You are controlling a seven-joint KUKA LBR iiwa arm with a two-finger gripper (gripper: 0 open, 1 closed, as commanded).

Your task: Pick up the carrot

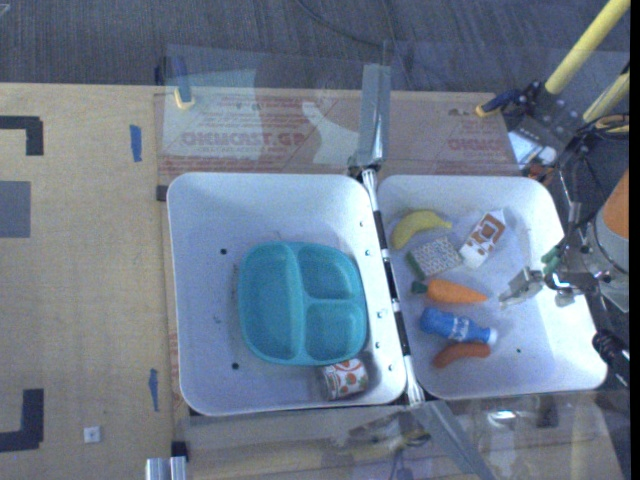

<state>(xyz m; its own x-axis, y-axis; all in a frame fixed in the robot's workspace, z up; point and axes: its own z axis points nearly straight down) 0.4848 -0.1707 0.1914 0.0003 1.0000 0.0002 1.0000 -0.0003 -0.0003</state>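
Currently seeing gripper (522,286) over right bin (545,360), just right of carrot (456,291); can't tell whether open or closed. Carrot flat mid-bin, between grey pad (435,258) and blue bottle (456,326), green end leftward.

We see little of the arm (612,260) at the right side: a rounded orange band (620,206), and under it a pale grey body that darkens toward the edge. Thin black cables (578,173) curve close by its upper side. The gripper (522,288) is a small piece of bare, silvery metal, angular and glinting, with a small green patch (549,259) where it meets the wrist. Any screws or lettering are too small for us to tell.
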